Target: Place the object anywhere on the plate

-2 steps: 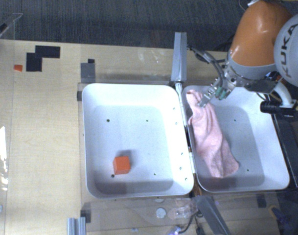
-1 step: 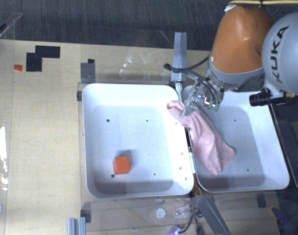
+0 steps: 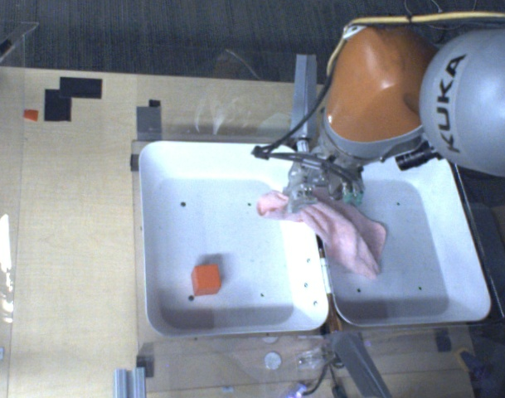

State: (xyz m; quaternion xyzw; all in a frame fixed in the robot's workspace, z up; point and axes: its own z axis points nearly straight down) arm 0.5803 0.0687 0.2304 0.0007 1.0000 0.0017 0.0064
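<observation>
On the bench we see black markers (image 3: 70,96) at far left. The left bin (image 3: 165,172) holds a small orange block (image 3: 206,279) near its front. A pink cloth (image 3: 339,230) drapes across the divide between the bins, lying mostly in the right bin (image 3: 451,297), crumpled and soft. The gripper (image 3: 306,191) sits on the cloth's upper end; we cannot tell how it is set.
</observation>
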